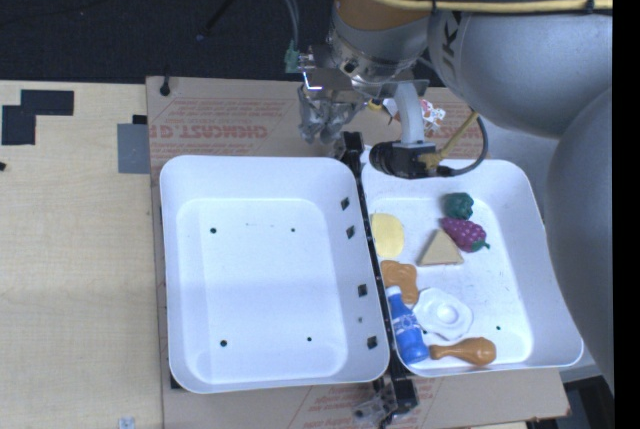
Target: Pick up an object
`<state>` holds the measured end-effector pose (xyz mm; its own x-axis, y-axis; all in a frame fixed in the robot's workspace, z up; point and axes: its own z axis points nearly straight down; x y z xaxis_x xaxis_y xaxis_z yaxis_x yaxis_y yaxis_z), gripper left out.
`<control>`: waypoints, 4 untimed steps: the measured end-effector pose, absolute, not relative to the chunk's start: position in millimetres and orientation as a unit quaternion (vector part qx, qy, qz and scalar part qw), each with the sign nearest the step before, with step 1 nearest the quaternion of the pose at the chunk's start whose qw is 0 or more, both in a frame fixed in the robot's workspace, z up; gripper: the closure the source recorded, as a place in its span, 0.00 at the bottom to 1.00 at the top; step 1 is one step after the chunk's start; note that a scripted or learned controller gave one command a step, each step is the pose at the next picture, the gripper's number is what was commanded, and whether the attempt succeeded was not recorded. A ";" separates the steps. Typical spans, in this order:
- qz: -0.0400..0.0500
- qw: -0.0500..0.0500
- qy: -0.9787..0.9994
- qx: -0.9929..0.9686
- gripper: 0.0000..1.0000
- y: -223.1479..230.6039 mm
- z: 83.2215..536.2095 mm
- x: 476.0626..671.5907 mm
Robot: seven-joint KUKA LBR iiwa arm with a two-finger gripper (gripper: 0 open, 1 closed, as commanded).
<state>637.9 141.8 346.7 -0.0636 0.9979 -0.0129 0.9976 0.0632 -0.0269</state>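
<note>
The right bin (520, 217) holds several toy foods. A yellow disc (388, 235) lies by the divider, with a tan wedge (440, 250), purple grapes (465, 234) and a dark green piece (459, 205) to its right. Nearer the front lie an orange-brown piece (400, 276), a blue bottle (407, 327), a white fried egg (444, 314) and a tan drumstick (463, 351). My gripper (323, 123) hangs above the bench behind the bins' back edge, near the divider, and I see nothing in it.
The left bin (260, 277) stands beside the right one, joined by a black divider strip (362, 247). The large grey arm (520, 27) covers the back right. A black cable loop (400, 159) hangs over the right bin's back rim.
</note>
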 end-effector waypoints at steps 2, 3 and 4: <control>0.017 0.005 -0.734 -0.679 1.00 143.9 365.4 637.5; 0.018 0.006 -0.736 -0.677 1.00 145.1 374.5 637.3; -0.001 0.000 -0.708 -0.706 1.00 168.0 427.0 644.3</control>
<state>644.3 168.0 427.0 -0.0020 1.0000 0.0009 1.0000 0.0020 0.0022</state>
